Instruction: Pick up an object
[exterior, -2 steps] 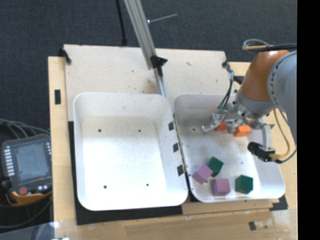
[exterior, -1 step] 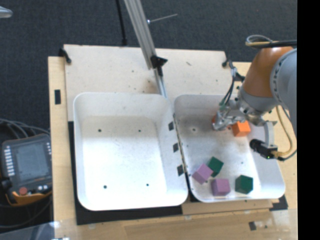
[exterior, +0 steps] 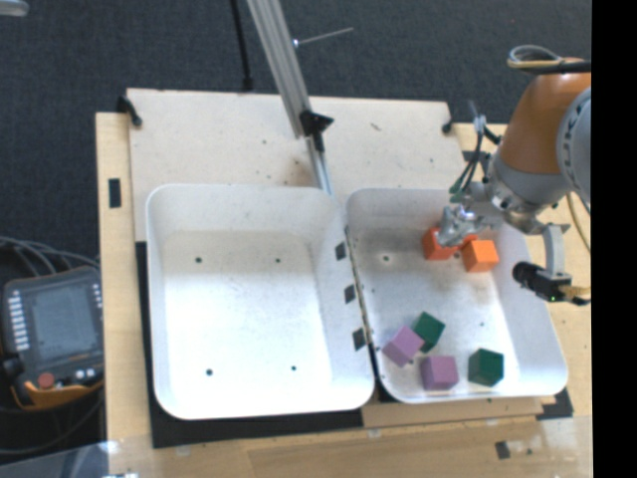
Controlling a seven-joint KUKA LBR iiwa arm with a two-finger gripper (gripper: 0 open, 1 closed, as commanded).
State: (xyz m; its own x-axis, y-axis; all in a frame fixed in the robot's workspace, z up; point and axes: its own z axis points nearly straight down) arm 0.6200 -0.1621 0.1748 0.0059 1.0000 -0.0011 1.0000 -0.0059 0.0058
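My gripper [exterior: 457, 233] hangs low over the far part of the right bin [exterior: 518, 366], directly above two orange blocks. One orange block [exterior: 436, 245] lies at its left and a lighter orange block [exterior: 482, 255] at its right, both touching or nearly touching the gripper. Nearer the front of the same bin lie two purple blocks [exterior: 403, 346] [exterior: 439, 371] and two green blocks [exterior: 429, 328] [exterior: 487, 366].
The left bin [exterior: 159, 267] stands beside the right one. A slanted metal pole [exterior: 284, 63] rises behind the bins. A grey pendant [exterior: 52, 327] lies off the bench at the left. The arm's orange band [exterior: 542, 118] is above the right bin's far corner.
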